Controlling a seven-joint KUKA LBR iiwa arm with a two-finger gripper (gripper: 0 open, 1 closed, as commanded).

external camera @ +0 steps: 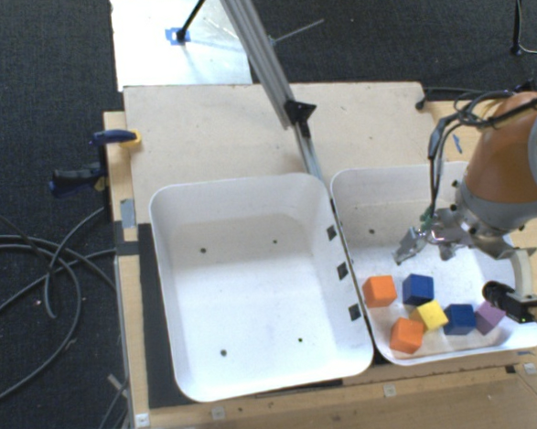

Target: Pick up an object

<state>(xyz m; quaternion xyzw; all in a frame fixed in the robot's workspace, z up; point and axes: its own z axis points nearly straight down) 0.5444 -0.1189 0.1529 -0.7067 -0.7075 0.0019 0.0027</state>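
Observation:
Several small blocks lie at the front of the right bin (378,201): an orange block (379,291), a blue block (418,288), a yellow block (432,315), a second orange block (406,335), a second blue block (459,318) and a purple block (489,316). My gripper (428,246) hangs over the middle of this bin, just behind the first blue block and apart from it. Its fingers are spread open and hold nothing.
The left bin (175,261) stands beside the right one, sharing a raised divider wall (340,259). A slanted metal pole (267,62) crosses the back of the bench. Clamps and cables lie off the bench to the left.

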